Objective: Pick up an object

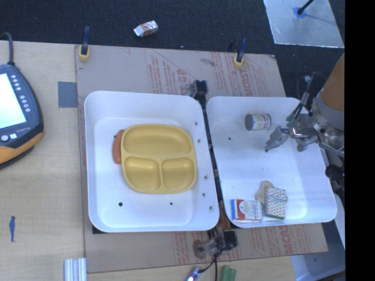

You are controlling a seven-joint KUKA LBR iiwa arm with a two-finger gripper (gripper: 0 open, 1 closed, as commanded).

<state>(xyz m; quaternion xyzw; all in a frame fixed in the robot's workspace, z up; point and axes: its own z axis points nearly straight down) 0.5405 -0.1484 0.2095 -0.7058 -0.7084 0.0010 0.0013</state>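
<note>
My gripper (287, 143) hangs over the right side of the right bin (234, 168). Its two fingers are spread open with nothing between them. A small grey can (258, 122) lies on its side just left of and slightly behind the left fingertip, apart from it. At the bin's front edge lie a white carton with red and blue print (246, 209), a green patterned packet (275, 202) and a tan piece (265, 188) partly under the packet. In the left bin (99, 198) rests a yellow divided tray (158, 157), with an orange-red sausage-like item (118, 147) tucked under its left edge.
A teach pendant (14, 116) sits on the bench at the far left. Two clamps (85, 50) (239, 57) hold the cardboard sheet at the back. A crumpled wrapper (146, 28) lies on the dark floor beyond the bench.
</note>
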